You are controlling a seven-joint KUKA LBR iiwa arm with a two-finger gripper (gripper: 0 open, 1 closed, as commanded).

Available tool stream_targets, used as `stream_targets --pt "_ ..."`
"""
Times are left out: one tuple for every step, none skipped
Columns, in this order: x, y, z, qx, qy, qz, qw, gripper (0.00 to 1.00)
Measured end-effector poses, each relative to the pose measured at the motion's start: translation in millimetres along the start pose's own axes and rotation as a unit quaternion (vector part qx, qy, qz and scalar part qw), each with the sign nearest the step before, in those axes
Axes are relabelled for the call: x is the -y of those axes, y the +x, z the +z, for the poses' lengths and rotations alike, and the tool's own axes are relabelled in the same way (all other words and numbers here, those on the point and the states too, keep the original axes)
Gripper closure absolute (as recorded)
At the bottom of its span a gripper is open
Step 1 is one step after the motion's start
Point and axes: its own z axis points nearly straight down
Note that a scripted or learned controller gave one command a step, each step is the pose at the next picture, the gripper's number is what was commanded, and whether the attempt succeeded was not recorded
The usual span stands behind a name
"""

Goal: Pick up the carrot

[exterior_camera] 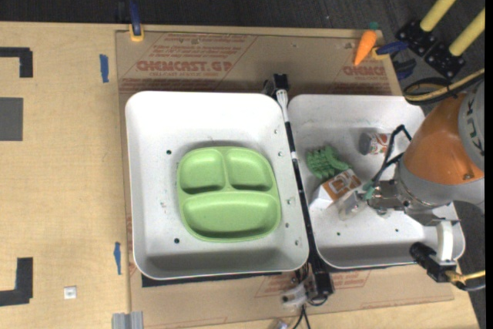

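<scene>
Camera view: two-finger gripper (353, 203) low in the right shallow white bin (400, 243).
Finger opening cannot be determined. Small orange carrot with green top (365, 47) lies outside both bins, on the cardboard bench (192, 62) beyond the right bin.

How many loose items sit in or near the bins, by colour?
Green: 2, the green three-compartment plastic plate and the green leafy toy
Orange: 2, the orange toy carrot and the orange-and-white packet
Grey: 1, the small grey can
Total: 5
</scene>
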Motion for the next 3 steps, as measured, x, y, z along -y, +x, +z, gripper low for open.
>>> stream_targets --pt "-3.7 3.5 -11.3 -0.002 -0.005 -0.002 1.0 1.0" --pt "0.4 21.8 -2.4 0.001 -0.001 0.079 0.9969 1.0" --pt "-0.1 21.8 -12.1 0.001 -0.002 0.078 0.9969 1.0"
